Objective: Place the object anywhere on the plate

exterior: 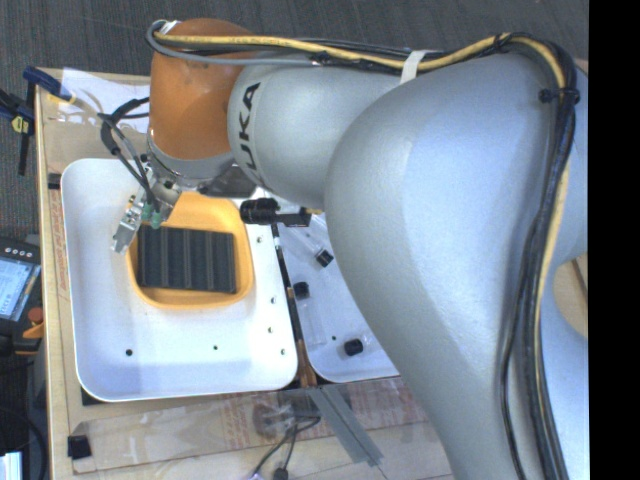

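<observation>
A yellow, rounded-square plate [215, 218] lies in the left white bin [95, 308]. A dark ribbed rectangular object [187, 260] rests flat on the plate and covers most of its middle. The arm's orange band [195, 93] hangs over the bin's far side. Below it, the gripper [158, 200] sits at the plate's upper left rim, just above the dark object's far corner and largely hidden by the wrist. A small grey-green connector [130, 220] sticks out to its left.
The right bin [340, 363] holds a few small black pieces [352, 347], mostly covered by the big grey arm [440, 218]. A dark bar [290, 288] runs between the bins. Cables lie at the bench's far left corner [60, 93].
</observation>
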`<state>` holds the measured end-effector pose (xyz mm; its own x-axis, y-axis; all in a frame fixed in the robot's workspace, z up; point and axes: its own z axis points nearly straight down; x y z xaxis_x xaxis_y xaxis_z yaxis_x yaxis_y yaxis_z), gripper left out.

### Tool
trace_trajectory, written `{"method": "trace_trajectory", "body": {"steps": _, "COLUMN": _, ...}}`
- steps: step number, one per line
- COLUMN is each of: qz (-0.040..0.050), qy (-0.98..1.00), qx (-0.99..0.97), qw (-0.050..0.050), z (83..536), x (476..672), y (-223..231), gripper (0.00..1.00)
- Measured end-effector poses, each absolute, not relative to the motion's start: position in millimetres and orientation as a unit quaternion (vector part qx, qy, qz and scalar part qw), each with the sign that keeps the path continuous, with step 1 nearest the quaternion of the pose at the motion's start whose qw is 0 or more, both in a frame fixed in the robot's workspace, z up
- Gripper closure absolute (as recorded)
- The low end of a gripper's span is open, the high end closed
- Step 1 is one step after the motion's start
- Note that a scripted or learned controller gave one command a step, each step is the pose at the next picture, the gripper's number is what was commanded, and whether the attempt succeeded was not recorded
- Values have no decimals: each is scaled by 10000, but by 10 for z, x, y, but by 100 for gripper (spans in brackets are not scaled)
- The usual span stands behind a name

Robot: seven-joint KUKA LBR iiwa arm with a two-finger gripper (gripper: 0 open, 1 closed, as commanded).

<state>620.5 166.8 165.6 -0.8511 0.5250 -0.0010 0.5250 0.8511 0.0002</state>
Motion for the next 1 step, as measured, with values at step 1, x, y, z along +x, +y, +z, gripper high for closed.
{"method": "trace_trajectory", "body": {"steps": 1, "qz": -9, "qy": 9852, "qx": 1714, "qw": -11, "z": 1984, "x": 5883, "y": 1761, "gripper": 0}}
